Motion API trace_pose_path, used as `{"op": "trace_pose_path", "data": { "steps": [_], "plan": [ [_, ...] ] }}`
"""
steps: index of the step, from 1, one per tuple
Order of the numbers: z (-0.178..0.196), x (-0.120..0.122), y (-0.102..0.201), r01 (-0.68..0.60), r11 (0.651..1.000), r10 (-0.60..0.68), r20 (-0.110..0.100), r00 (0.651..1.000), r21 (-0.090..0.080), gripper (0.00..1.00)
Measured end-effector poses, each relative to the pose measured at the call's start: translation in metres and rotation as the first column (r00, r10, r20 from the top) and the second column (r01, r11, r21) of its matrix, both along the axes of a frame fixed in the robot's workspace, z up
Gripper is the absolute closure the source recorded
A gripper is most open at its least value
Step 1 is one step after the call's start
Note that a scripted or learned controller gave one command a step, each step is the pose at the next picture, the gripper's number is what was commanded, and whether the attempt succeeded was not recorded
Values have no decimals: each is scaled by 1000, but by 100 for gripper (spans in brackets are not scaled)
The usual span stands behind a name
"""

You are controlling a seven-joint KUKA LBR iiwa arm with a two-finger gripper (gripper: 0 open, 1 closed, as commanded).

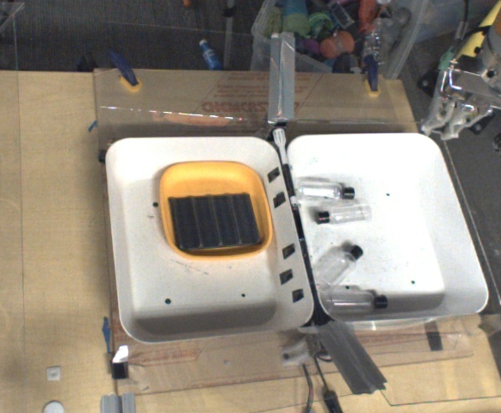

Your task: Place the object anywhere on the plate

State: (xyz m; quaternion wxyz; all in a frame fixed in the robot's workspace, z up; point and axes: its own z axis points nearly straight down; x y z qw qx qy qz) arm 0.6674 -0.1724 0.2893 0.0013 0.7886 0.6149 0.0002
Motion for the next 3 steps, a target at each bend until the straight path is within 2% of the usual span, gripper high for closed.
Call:
{"op": "trace_pose_path", "data": {
  "steps": [1,2,3],
  "plan": [
    [16,0,-21,4,1000,-4,0,1000,0,100],
    [36,0,-38,-253,968,253,1,968,-1,100],
    [42,0,-49,-414,910,414,1,910,-2,100]
  ]
}}
